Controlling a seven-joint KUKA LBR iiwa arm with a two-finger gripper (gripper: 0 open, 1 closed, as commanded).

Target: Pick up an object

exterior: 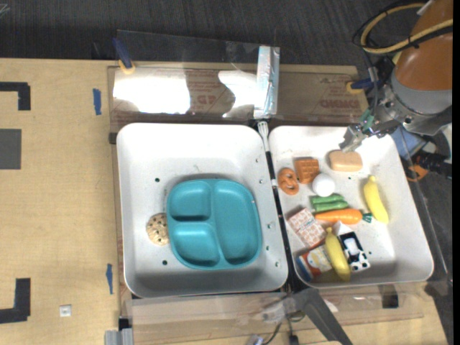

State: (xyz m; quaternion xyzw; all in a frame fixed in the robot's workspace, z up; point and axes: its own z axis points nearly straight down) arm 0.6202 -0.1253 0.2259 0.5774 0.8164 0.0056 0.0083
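Reaching in from the right, the arm (424, 70) is cut off by the upper right corner, so most of its body is out of sight. The gripper (357, 135) is small and blurred at the far edge of the right bin (417, 261); how its jaws stand I cannot tell.

Just beside the gripper, a little lower and to the left, lies a pale bun (346, 162). It seems apart from the gripper tip, but the gap is too small to judge well. Further left are a brown waffle (307, 169) and an orange pretzel (288, 181), and a white egg (324, 186) lies below the bun. A banana (374, 200) lies near the right wall. A carrot (339, 216) and a green thing (329, 203) touch each other. In the front a second banana (336, 254) partly covers a can (314, 262) and a black-white toy (353, 251).

In the left bin (136, 157) a teal tray (213, 223) lies with a cookie (157, 228) touching its left side.
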